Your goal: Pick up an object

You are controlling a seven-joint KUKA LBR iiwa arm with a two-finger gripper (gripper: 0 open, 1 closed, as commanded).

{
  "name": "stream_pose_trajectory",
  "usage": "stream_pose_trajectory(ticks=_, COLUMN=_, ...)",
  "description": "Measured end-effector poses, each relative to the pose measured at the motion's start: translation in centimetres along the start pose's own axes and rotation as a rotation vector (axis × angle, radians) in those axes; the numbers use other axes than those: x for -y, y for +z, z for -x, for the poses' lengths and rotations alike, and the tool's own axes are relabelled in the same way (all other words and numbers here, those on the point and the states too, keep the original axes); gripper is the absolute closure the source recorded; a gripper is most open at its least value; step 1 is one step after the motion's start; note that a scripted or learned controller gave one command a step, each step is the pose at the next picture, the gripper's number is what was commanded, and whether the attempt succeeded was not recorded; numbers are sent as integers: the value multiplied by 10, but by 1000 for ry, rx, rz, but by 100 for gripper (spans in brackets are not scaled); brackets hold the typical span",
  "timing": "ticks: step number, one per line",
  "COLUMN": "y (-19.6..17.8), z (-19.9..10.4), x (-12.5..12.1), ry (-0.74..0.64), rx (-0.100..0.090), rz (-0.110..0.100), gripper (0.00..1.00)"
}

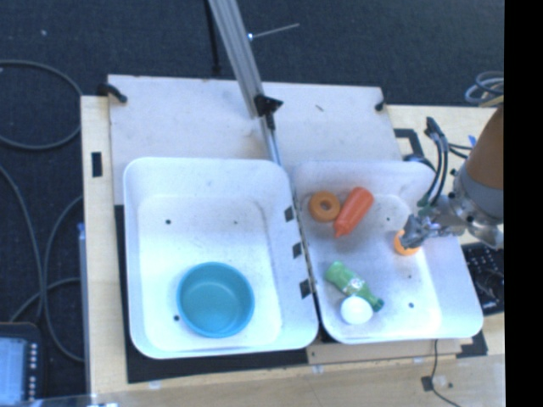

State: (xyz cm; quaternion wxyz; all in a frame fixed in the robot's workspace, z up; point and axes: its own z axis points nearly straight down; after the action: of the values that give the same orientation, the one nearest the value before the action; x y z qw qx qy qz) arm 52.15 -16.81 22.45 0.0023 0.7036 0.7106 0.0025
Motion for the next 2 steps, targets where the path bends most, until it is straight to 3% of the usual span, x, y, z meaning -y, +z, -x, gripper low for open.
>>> stream_pose_trajectory(ticks=2, y=-9, z=-115, x=-32, ry=-1, rx=-3, rz=-4, gripper=100)
